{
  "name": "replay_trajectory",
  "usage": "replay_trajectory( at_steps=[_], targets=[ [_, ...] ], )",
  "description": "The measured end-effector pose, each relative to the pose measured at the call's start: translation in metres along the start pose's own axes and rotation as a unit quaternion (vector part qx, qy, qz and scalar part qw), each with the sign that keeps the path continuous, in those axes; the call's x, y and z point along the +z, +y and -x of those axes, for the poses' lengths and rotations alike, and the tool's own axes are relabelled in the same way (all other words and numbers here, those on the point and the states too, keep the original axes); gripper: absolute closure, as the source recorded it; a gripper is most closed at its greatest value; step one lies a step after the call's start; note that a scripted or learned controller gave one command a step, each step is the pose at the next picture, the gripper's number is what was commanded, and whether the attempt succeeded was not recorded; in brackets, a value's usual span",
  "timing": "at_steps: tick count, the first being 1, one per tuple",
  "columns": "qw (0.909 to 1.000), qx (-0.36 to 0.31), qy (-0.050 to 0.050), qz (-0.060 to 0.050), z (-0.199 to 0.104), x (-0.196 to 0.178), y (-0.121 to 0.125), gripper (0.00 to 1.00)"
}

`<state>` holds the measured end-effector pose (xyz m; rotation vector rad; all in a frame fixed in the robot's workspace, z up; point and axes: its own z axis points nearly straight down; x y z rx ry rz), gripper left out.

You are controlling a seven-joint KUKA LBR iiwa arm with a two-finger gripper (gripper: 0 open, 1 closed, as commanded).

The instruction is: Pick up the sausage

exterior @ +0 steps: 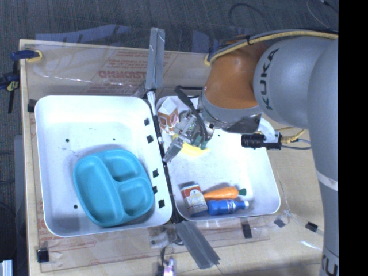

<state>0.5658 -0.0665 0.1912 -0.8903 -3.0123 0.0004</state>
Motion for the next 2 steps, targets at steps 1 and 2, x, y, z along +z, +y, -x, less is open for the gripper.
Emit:
replay_trajectory(
  at_steps=[1, 2],
  targets=[
    [0.9994, -0.034, -0.001, 0.001, 0.002, -0.078, 0.011, 0.00],
    [0.9974, -0.071, 0.001, -0.001, -0.057, 0.001, 0.038, 0.00]
  ],
)
